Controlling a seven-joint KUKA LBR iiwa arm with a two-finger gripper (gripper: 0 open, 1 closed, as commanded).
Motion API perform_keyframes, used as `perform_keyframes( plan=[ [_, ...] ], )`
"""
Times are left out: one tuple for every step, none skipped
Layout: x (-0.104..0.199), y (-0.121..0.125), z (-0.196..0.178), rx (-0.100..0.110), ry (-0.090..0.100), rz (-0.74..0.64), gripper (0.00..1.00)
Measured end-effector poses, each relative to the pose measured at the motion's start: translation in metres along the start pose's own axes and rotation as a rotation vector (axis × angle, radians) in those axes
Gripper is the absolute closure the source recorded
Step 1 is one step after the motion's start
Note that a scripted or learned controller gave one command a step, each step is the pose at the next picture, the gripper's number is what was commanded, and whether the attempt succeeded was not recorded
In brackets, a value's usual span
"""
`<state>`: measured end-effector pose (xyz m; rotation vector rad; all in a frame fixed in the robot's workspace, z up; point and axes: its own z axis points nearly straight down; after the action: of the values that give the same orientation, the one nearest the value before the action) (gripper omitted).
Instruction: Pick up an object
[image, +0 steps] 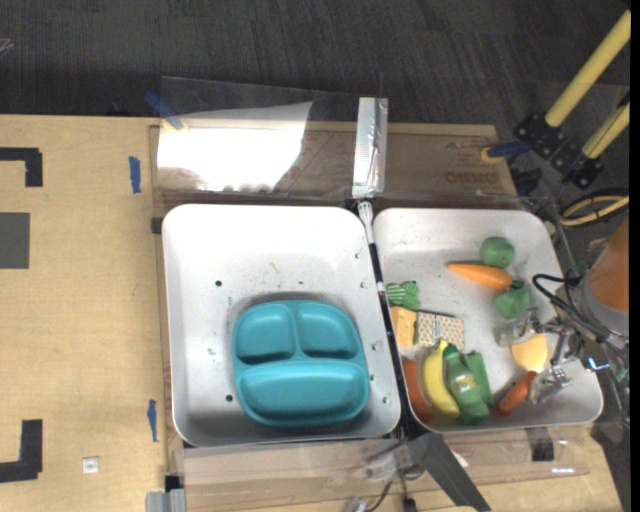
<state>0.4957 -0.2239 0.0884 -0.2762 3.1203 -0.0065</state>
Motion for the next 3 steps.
perform_keyframes(
  plan=[
    [-0.01, -0.002, 0.0, 0.002, -0.002, -0.174, 0.0],
    [-0.035, -0.006, 0.0, 0.0, -0.002, -0.29, 0.0],
    [-0.1, -0.016, 0.001, -0.003, -0.002, -0.438, 0.0]
  ],
)
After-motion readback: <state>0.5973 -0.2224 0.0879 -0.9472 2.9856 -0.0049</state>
